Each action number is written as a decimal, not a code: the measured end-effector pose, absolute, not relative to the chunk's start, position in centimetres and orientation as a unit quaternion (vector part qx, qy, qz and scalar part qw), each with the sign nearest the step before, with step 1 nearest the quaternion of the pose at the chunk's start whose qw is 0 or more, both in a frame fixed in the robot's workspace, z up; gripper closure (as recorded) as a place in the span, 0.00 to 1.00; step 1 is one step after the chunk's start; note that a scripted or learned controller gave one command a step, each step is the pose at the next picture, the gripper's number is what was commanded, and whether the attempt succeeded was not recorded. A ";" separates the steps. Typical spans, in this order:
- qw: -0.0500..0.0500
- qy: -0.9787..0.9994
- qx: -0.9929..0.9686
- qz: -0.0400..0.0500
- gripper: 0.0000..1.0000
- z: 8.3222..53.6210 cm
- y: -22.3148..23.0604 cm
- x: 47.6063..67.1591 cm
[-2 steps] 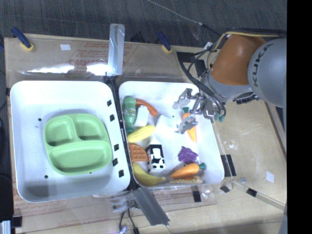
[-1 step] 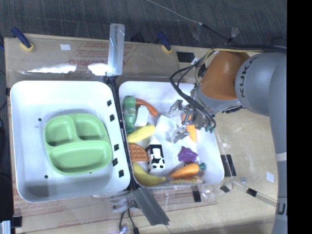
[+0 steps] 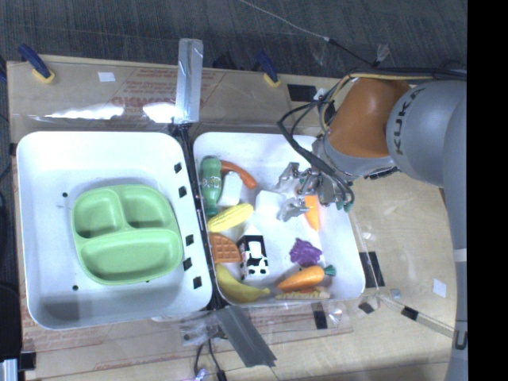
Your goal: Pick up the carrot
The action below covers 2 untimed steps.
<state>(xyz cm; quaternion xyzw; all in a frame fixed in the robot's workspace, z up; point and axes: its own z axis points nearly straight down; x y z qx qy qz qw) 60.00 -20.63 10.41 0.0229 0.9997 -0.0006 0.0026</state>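
Observation:
A carrot (image 3: 303, 278) with a green top lies near the front wall of the right bin (image 3: 274, 145), beside a purple vegetable (image 3: 305, 252). A second small orange piece (image 3: 313, 212), carrot-like, sits by the bin's right wall, touching the lower side of the gripper. My gripper (image 3: 290, 191) hangs over the right half of that bin, pointing left. Its two metal fingers (image 3: 287, 175) stand apart, with white bin floor showing between them. The orange piece lies just right of the lower finger, not between the two.
The right bin also holds a green bottle (image 3: 210, 178), a curved orange pepper (image 3: 240, 174), a corn cob (image 3: 230, 216), a waffle (image 3: 225, 249), a banana (image 3: 240, 289) and a black-and-white cow toy (image 3: 254, 257). A green divided plate (image 3: 125, 232) sits in the left bin (image 3: 48, 157).

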 end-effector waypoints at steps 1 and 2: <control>0.002 1.000 0.022 -0.001 0.00 10.4 -20.6 60.0; -0.001 0.996 -0.093 0.000 0.00 9.2 -20.9 57.2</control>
